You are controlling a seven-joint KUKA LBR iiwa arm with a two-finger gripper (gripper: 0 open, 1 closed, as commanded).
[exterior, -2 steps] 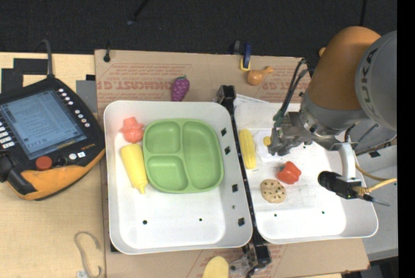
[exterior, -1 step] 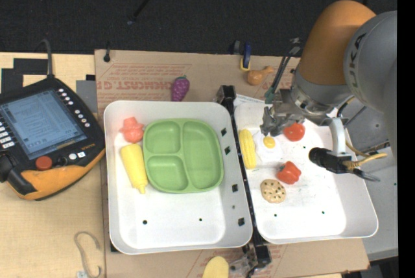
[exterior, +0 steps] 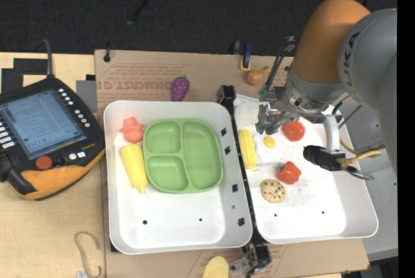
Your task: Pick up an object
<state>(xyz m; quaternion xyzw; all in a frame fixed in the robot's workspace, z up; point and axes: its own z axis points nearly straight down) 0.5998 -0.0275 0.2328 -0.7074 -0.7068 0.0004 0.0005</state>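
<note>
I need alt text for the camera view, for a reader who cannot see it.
A grey robot arm lowers its gripper into the right bin, among a corn cob, tomato, red pepper and cookie. The left bin holds a green divided plate.

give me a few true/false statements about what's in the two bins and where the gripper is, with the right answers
1. The green divided plate lies in the left bin. True.
2. The cookie lies in the left bin. False: it lies in the right bin, near the red pepper.
3. The corn cob lies along the right bin's left wall. True.
4. The gripper is over the left bin. False: it is over the right bin's far end, near the tomato.
5. The purple grapes sit inside a bin. False: they lie on the cardboard behind the left bin.
</note>
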